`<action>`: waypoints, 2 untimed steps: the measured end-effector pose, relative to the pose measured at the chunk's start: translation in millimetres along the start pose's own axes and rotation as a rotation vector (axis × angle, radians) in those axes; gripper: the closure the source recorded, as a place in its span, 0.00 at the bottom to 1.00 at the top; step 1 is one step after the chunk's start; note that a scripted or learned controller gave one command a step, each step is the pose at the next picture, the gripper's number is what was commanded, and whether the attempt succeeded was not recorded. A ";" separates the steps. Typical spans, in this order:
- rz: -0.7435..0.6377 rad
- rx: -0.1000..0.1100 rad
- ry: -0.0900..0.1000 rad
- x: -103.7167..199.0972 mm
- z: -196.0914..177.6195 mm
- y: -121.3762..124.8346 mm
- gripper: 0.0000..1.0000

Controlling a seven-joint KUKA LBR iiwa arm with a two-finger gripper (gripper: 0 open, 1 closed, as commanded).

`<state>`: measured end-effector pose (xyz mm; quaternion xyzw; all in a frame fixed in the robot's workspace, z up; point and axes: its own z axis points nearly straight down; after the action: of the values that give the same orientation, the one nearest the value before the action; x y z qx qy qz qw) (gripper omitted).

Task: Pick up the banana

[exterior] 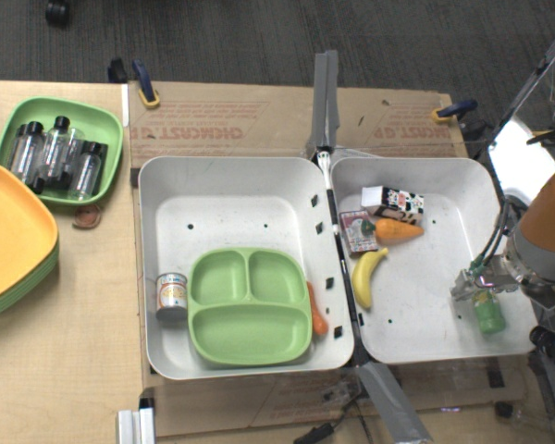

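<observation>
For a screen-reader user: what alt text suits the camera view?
A banana lies untouched in the right bin near a carrot, while the gripper hovers over a green bottle. The left bin holds a green divided plate and a small can.

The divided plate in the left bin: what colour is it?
Light green; the divided plate shows clearly in the camera view.

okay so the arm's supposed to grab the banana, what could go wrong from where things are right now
1. The gripper sits over a green bottle at the right bin's far side, well away from the banana; it may grab the wrong item.
2. The banana lies against the bin's left wall, leaving little finger room.
3. The carrot and a small packet crowd its upper end.
</observation>
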<state>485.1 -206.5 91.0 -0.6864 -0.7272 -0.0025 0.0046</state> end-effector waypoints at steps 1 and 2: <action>-0.435 -0.001 0.000 -9.0 0.0 -6.6 1.00; -0.216 -0.003 0.003 -5.8 -0.2 -4.8 1.00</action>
<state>480.6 -212.5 91.1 -0.6042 -0.7968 -0.0050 0.0043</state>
